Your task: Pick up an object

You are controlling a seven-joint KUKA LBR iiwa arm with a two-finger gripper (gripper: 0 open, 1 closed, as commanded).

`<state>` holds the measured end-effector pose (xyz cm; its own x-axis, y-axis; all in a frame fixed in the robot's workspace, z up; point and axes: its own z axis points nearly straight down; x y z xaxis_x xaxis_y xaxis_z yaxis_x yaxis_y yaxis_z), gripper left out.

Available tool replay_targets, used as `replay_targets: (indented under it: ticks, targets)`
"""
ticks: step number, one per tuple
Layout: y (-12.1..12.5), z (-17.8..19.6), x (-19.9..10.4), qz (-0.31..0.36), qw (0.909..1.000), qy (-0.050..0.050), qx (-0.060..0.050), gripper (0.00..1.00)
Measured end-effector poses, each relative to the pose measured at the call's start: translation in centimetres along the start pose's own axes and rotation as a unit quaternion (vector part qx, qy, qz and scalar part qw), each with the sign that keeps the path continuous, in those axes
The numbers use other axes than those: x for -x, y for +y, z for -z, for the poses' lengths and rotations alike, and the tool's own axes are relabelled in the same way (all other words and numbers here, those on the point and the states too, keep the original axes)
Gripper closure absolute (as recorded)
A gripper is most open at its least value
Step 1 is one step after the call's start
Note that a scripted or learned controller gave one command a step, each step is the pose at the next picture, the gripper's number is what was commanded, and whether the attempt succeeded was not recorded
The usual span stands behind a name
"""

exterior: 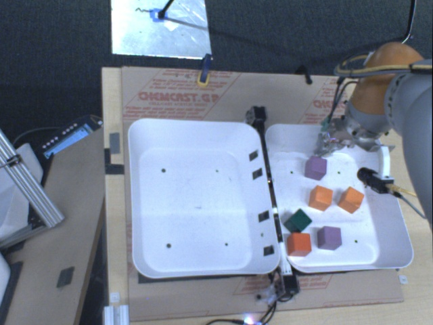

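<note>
**Blocks in the right bin, arm low at its far edge**

Blocks are what I have to work with: six of them, all in the right bin (389, 242). A purple cube (315, 167) sits nearest the far wall. Below it an orange cube (321, 197) and a second orange cube (350, 200) lie side by side, near each other but apart. Closer to the divider I see a dark green cube (298, 219), turned at an angle, with a red-orange cube (299, 244) just beneath it (the two look to be touching at a corner, though I can't be sure). A second purple cube (329, 237) rests just to the right of that pair.

The arm (399, 93) reaches in from the right, its orange band above the wrist. The gripper (331, 141) hangs over the far part of the right bin, just above and a little to the right of the first purple cube. From my seat the fingers are a blurred tangle of metal and cable, so I cannot tell how far they are spread or whether they have hold of anything.

The left bin (145, 202) lies alongside. Both bins rest on a cardboard sheet (176, 93) on the counter (74, 202).
</note>
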<state>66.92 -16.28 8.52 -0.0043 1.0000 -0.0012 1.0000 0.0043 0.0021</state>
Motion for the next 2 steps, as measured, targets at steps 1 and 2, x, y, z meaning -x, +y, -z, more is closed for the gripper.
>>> replay_targets:
  ticks: [1, 2]
  targets:
    - [0.0, 0.0, 0.0, 0.0, 1.0, 0.0, 0.0, 1.0]
    - [0.02, 0.04, 0.67, -0.001, 1.0, 0.0, 0.001, 1.0]
